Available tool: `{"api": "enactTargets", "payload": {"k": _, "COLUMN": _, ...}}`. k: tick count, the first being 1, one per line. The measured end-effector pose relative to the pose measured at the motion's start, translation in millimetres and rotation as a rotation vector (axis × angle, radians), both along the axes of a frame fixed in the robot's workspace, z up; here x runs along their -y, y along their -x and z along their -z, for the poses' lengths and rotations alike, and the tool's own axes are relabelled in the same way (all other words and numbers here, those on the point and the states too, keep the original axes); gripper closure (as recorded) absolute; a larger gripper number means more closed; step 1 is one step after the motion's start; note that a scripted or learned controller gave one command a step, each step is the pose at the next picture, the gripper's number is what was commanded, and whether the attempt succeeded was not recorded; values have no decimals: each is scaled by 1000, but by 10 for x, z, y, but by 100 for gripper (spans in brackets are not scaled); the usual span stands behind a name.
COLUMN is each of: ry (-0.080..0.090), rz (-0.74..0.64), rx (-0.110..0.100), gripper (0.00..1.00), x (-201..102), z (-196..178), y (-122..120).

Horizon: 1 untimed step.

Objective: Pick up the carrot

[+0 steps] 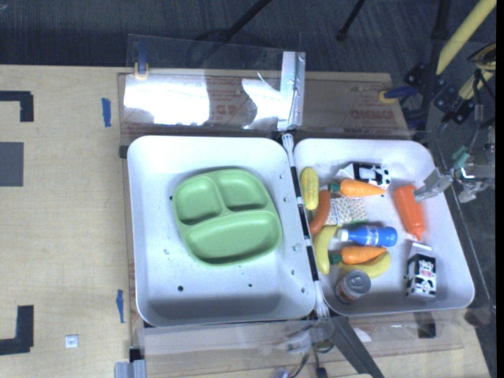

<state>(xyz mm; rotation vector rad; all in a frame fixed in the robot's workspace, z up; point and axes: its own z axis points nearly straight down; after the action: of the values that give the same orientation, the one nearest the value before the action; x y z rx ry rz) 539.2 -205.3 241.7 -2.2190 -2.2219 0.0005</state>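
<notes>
The hand (441,181) sits low at the right bin's (453,235) far right rim, just beside an orange-red carrot (409,209) lying lengthwise there; I cannot tell how its grip stands. 2 more carrots (361,187) lie among a blue bottle (368,235), bananas (309,187) and a can (354,284). The left bin (150,211) holds a green divided plate (227,213).

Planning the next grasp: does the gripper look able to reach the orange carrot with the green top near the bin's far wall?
Probably yes. The carrot lies uncovered, and the gripper sits nearby at the right bin's edge.
</notes>
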Motion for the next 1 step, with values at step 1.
{"api": "enactTargets", "payload": {"k": 1, "ry": 0, "rz": -262, "rx": 1, "gripper": 0, "x": -225, "z": 852, "y": -557}}
